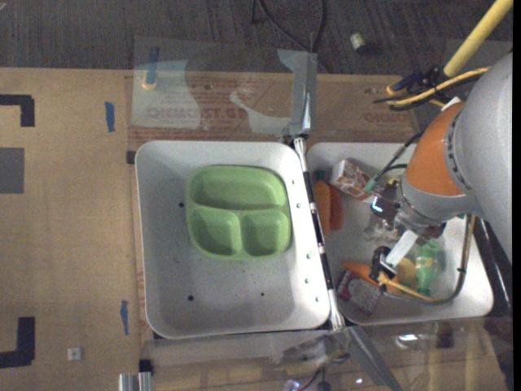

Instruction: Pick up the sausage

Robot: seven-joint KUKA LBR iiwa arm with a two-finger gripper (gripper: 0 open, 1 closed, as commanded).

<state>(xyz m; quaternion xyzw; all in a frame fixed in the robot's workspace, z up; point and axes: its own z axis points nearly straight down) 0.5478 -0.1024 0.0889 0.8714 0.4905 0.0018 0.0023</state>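
Note:
The sausage, an orange-red elongated piece, lies lengthwise against the left wall of the right bin. My gripper hangs over the middle of that bin, to the right of the sausage and apart from it. The grey wrist and the orange band above it cover the gripper from above, and nothing shows as held.
Near the gripper, the right bin holds a small printed carton, a green bottle, an orange carrot-like piece, a yellow item and a dark red packet. The left bin holds a green divided plate.

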